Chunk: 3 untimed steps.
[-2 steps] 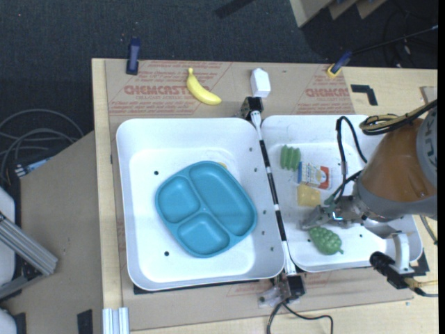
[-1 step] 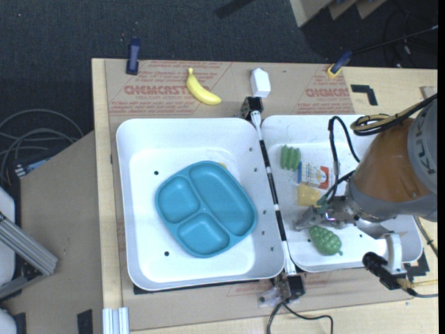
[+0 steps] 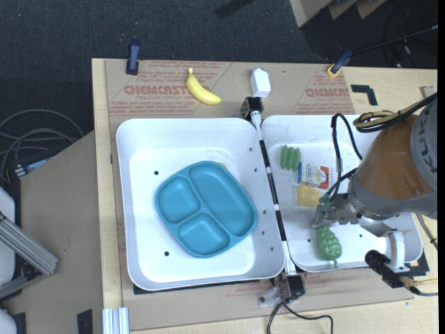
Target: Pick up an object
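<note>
I'm hovering my gripper (image 3: pixel 325 218) just at 12 o'clock of the green toy (image 3: pixel 328 243), nothing lifted yet; can't tell my jaws' state.

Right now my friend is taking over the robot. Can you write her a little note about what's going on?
Gripper: down in the right bin, just above the bumpy green toy; nothing seen held.
Right bin also holds a green ridged piece, a white and orange packet and a yellow block.
Left bin: blue divided plate.
Banana lies on the bench behind the bins.
Done: nothing lifted.
Left: grab one object and raise it.
</note>
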Each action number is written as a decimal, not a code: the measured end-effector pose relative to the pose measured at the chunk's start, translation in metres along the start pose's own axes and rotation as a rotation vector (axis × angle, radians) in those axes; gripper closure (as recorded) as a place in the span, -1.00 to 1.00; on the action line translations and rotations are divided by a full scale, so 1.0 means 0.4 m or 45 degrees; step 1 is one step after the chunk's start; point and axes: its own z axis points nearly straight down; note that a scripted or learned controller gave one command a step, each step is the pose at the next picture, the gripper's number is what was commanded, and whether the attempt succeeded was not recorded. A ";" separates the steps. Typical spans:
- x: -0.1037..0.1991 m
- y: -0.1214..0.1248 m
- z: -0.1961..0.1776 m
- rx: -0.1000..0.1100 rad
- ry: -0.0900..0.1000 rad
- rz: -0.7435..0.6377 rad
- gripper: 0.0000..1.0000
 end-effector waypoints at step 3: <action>0.000 0.000 -0.023 -0.001 -0.001 0.001 -1.00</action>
